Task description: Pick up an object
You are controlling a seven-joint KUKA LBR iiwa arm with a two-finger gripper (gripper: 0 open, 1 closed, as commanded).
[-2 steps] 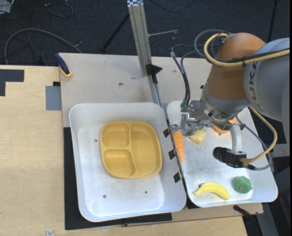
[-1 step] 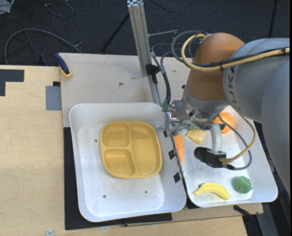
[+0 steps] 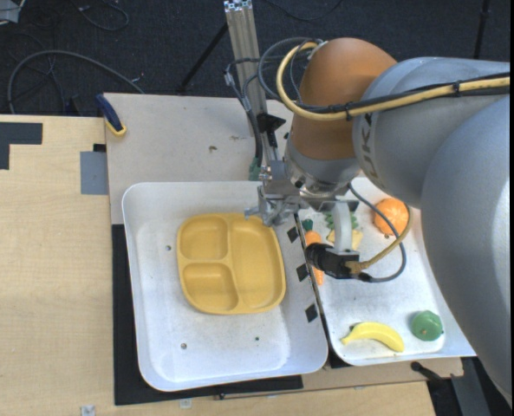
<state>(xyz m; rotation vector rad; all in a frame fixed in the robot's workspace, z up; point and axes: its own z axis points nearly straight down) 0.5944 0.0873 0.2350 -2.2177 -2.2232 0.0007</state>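
Banana (image 3: 374, 335) lies near right bin's (image 3: 443, 347) front edge, long axis along it, beside green fruit (image 3: 426, 325); hand (image 3: 326, 224) state indeterminate.

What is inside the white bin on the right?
The right white bin holds a yellow banana, a green apple-like fruit and an orange fruit. The grey arm covers the rest of it.
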